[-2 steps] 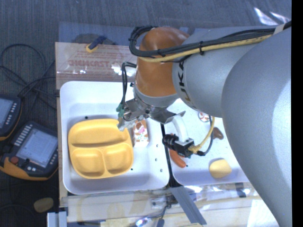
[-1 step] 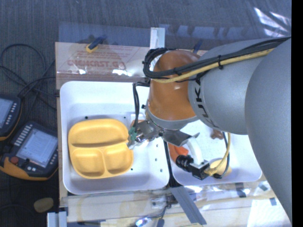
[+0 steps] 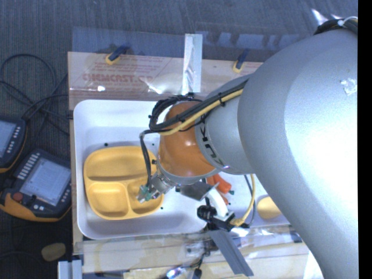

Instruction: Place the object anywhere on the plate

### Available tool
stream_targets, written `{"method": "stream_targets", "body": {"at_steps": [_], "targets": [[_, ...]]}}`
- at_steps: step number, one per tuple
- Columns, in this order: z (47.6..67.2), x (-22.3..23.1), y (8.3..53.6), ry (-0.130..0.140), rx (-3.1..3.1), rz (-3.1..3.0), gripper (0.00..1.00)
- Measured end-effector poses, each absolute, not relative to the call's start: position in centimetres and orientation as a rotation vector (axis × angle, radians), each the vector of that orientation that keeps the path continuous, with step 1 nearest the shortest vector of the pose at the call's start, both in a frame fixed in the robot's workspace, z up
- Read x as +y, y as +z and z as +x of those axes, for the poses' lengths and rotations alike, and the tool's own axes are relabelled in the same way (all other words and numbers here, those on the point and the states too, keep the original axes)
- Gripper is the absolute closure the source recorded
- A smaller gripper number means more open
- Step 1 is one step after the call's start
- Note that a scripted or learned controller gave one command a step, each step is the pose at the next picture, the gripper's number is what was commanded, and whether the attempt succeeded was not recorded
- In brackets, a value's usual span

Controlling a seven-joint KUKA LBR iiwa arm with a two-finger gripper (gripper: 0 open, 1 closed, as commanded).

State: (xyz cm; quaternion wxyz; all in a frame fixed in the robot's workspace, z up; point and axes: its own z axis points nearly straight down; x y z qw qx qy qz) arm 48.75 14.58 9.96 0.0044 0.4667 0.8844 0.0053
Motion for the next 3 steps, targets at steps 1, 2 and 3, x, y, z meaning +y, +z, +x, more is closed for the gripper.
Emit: {"method": "stream_targets", "body": {"at_steps": [1,2,3], "targets": [[48.7,14.7,10.1,0.018,2.774,1.458,0.0],[57.8,16.6,10.2,-0.029,2.694,1.611,0.0],[57.8,16.7,11.0,-0.027,2.695,1.609,1.0]]}}
